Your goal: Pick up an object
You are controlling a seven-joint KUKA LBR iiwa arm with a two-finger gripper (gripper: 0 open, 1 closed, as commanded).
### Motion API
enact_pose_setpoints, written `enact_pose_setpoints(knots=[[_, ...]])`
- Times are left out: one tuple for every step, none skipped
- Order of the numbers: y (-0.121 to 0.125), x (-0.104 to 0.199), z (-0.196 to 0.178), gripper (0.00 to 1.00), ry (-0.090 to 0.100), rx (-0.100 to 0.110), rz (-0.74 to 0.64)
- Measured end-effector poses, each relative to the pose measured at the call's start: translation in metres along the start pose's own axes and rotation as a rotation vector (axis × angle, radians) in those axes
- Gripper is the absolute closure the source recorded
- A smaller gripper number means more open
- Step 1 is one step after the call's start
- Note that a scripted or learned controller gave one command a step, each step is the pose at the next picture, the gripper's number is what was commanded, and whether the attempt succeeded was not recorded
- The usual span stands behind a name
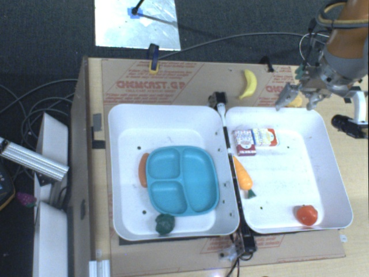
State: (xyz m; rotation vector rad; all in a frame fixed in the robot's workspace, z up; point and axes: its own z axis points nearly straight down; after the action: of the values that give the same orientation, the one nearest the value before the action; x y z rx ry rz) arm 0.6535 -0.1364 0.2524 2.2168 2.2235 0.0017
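The gripper [297, 100] hangs above the far rim of the right bin [331, 154], its fingers spread apart and holding nothing. The likeliest targets lie in that bin: a small carton [244, 141] near the far left corner, a carrot [242, 175] against the left wall, a tomato [307, 214] near the front. A clean pick probably means centring over the carton, which sits clear of the walls, then descending straight.

Glossy white plastic bins [173, 120]
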Motion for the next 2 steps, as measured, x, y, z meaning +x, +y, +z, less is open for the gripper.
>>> enact_pose_setpoints(knots=[[-0.002, -0.013, 0.087, 0.0, 0.001, 0.002, 0.002], [0.015, 0.039, 0.157, 0.0, -0.002, -0.007, 0.001]])
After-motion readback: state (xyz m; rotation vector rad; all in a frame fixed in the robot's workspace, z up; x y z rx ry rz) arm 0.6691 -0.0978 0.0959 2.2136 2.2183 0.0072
